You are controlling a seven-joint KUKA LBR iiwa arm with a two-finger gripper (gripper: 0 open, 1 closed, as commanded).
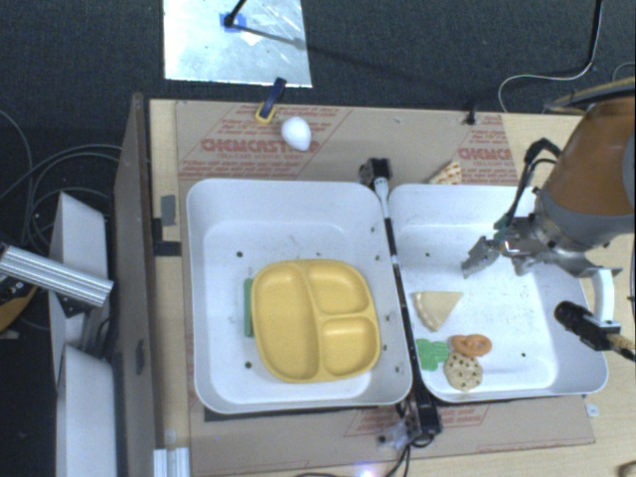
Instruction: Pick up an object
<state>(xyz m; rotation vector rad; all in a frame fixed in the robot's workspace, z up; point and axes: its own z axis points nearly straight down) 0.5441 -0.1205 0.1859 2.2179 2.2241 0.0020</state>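
Note:
My gripper (483, 256) hangs over the middle of the right white bin (566, 376), with the grey and orange arm behind it to the right. Just below and left of it lies a pale triangular wedge (437, 307). Near the bin's front left corner sit a green piece (431, 352), an orange pretzel-shaped piece (471, 345) and a speckled cookie (462, 371). Nothing shows in the gripper.
The left bin (214, 266) holds a yellow divided plate (315, 319) with a green strip (247, 307) at its left edge. Behind the bins on the cardboard lie a white egg (296, 132), a yellow-and-blue item (269, 101) and a cracker (447, 174). A black-and-white fitting (588, 318) juts over the right bin's right side.

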